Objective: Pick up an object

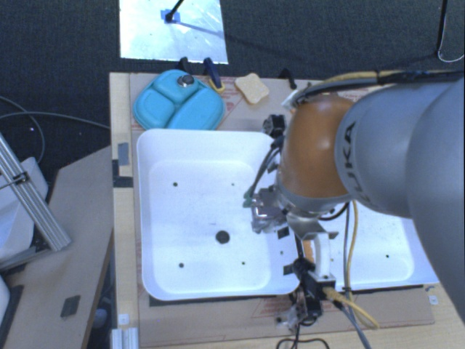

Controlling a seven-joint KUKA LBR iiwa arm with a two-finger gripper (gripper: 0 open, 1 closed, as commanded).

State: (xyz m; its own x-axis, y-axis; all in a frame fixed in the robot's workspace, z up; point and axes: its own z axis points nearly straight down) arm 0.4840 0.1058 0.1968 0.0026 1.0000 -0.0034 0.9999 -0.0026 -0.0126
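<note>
Reaching in from the right, grey arm with orange band covering the divide between the two white bins. Gripper hanging over the right part of the left bin; state of the claw impossible to tell. Small dark object lying on the left bin floor, near the gripper, apart from it. Blue sectioned plate and tan sponge sitting on the bench behind the bins

A blue divided plate and a tan sponge lie on the bench beyond the bins.
</note>
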